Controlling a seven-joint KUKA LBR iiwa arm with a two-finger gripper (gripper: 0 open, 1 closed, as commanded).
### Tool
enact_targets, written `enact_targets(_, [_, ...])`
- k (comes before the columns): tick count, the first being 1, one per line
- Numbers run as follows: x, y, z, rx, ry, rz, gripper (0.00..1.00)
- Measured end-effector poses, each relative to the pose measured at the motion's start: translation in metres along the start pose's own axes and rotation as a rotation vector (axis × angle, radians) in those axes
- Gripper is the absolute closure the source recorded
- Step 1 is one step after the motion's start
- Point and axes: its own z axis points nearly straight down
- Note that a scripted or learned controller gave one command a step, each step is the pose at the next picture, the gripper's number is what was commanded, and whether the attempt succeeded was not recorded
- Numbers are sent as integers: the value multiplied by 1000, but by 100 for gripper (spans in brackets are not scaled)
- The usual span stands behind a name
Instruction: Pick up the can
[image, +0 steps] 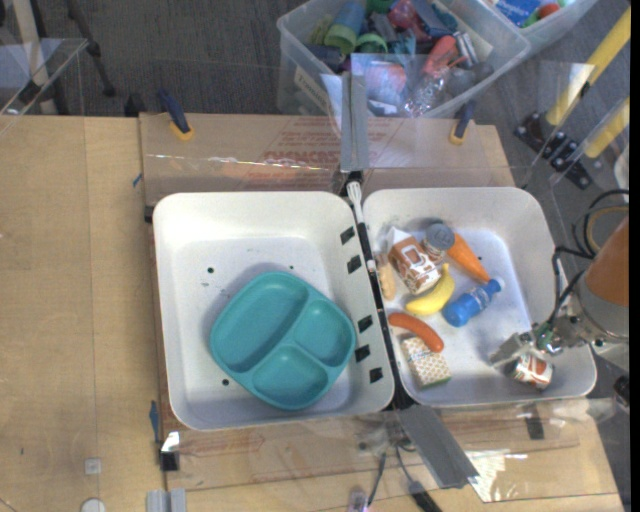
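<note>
The can (414, 264), with a brown and white label and a grey end, lies on its side in the upper left part of the right bin (520, 215). My gripper (528, 352) is low in that bin's front right corner, well to the right of the can and apart from it. A small red and white object (534, 372) sits right at the gripper's tip, against the bin's front wall. Whether it is held cannot be made out.
Around the can lie a carrot (466, 257), a banana (431, 297), a blue bottle (470, 303), a red sausage (416, 332) and a speckled block (426, 366). The left bin (190, 240) holds a teal divided plate (282, 340). A clear tub of toys (400, 45) stands behind.
</note>
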Motion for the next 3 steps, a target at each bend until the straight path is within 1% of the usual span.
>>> enact_targets(1, [0, 3, -11, -7, -4, 0, 100])
enact_targets(2, [0, 1, -10, -4, -3, 1, 0])
enact_targets(3, [0, 3, -20, -7, -5, 1, 100])
